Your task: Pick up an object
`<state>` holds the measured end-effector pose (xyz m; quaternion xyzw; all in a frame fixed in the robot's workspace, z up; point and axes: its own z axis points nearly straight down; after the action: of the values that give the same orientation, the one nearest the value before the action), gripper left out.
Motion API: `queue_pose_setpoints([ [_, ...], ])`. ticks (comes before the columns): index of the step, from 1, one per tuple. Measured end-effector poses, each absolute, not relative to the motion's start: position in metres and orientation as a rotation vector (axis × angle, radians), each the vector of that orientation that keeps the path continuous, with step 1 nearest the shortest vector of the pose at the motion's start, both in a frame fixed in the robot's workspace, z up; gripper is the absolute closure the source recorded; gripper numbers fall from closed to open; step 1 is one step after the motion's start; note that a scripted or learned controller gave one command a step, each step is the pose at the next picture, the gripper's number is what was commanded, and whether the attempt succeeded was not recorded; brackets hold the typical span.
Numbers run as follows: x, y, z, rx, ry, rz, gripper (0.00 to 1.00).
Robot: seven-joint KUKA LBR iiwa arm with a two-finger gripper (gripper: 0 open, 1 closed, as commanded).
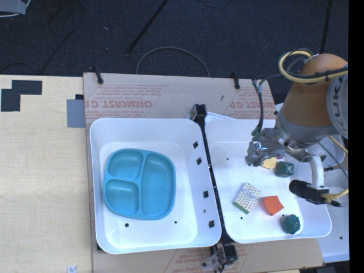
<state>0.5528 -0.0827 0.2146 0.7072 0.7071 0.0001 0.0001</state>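
The tool [257, 152] hangs low over the far part of the right bin [227, 135], at the end of the grey arm [310, 104] with its orange band. Whether it is open or closed cannot be told from this angle.

Taking the tool as the landmark: a small yellow piece [268, 163] lies just beside it, toward the arm, with a green and white object [284, 169] touching that piece on its far side. Nearer the camera, a patterned green and white block [247, 197] lies tilted on the bin floor, well apart from the tool. Beside that block sits an orange block [272, 205], and further toward the near corner a dark green lump [292, 223].

Across the divider from the tool, the left bin [108, 135] holds a blue divided plate [139, 183] lying flat, with three compartments.

Both bins rest on the surface [40, 175].
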Motion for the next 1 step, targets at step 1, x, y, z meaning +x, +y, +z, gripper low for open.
queue_pose_setpoints([
  [1,0.5453,-0.0781,0.2695,2.219,2.221,0.003,1.0],
])
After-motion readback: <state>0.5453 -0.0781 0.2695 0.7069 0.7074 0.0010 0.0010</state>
